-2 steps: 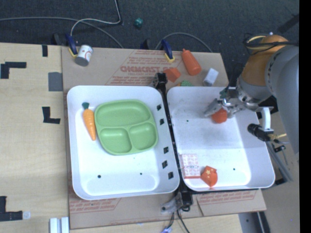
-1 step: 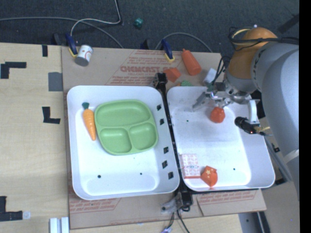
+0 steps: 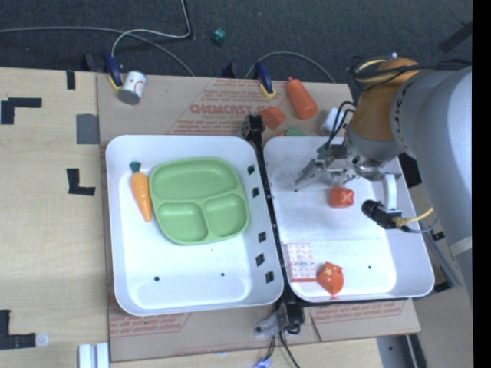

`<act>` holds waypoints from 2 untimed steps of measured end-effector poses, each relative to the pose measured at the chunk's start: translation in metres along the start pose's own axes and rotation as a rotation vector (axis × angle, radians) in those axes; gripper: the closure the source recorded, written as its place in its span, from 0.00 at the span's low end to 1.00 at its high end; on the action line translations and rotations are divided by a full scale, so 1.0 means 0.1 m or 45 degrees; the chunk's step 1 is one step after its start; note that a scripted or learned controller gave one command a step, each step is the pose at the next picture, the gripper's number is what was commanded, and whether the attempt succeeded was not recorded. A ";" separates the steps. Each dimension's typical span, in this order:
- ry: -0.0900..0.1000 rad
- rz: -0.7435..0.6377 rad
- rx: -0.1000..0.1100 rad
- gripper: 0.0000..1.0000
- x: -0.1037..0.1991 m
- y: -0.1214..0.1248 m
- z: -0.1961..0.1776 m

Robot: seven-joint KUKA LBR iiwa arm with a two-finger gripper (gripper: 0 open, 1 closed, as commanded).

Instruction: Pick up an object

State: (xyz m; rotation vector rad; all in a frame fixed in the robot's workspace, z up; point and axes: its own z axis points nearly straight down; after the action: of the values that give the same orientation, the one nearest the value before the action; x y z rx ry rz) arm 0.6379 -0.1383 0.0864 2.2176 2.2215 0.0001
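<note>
My gripper (image 3: 323, 178) hangs low over the back half of the right bin (image 3: 399, 278), under the orange-banded wrist. Its two fingers are spread open, one reaching left toward the bin floor, and nothing sits between them. A small red block (image 3: 341, 198) lies on the bin floor just below and right of the fingers, apart from them. A red strawberry-like toy (image 3: 331, 278) rests near the bin's front edge, beside a white printed card (image 3: 300, 259).
The left bin (image 3: 184, 290) holds a green divided plate (image 3: 199, 199) and a toy carrot (image 3: 140, 194) along its left side. Behind the bins lie an orange toy (image 3: 301, 98), a smaller orange piece (image 3: 274, 117) and a white can (image 3: 132, 85).
</note>
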 end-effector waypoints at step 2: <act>-0.004 0.001 -0.007 1.00 -0.66 -0.25 -0.11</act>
State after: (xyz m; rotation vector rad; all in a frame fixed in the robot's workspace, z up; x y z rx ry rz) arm 0.6130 -0.2048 0.0976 2.2142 2.2168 0.0026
